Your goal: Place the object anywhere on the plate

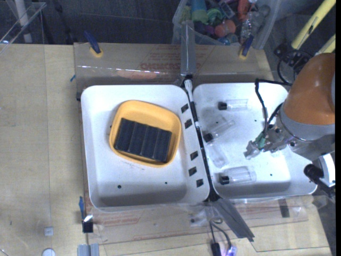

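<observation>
Camera view: two white bins sit side by side on a wooden bench, split by a raised divider [191,127] bearing black marks. The left bin [96,159] keeps a bare band of floor all round its plate [120,116], widest toward the near wall. The right bin [277,180] has open floor along its near right corner and far wall.

The plate is yellow, a rounded square with a raised lip, and lies tilted near the left bin's middle. On it rests a dark slab [144,139] (ribbed in parallel strips, flat, rectangular), wholly inside the lip.

Three clear vials with black caps lie on their sides in the right bin: the far vial [234,105], the middle vial [216,130] near the divider, and the near vial [238,175] by the front wall.

The gripper [254,148] hangs over the right bin's centre, between the middle and near vials and touching neither as far as can be seen. Whether it is open or closed cannot be told, and nothing is seen in its hold. Behind it rises the arm's orange band [314,89].

A clear tub of coloured toys [224,9] stands beyond the bins.
</observation>
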